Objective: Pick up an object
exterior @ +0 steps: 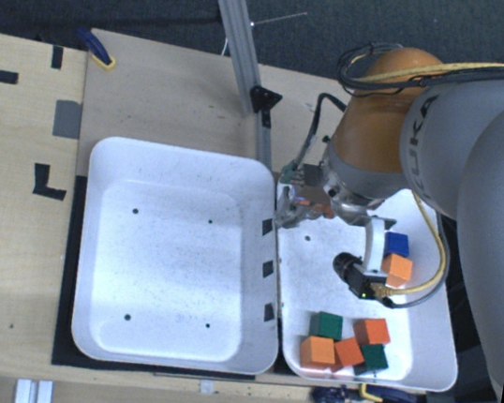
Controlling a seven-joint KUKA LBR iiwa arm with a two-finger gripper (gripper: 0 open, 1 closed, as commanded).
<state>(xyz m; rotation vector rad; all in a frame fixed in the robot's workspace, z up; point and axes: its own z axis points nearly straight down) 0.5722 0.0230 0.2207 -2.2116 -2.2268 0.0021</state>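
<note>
Blocks [344, 341], small, rigid and probably light, cluster at the right bin's [430, 366] near edge, best pinched across flat opposite faces, while the hand [301, 204] hovers at its far-left corner, finger state hidden.

Arm [471, 136] cut off by top and right edges. Its bulk hides far end of right bin [416, 364]. Gripper [301, 204] too small and cluttered to read finger state. Blue block [397, 244] partly hidden behind white bracket. Clamp [340, 397] at near rim dark, blurred.
</note>
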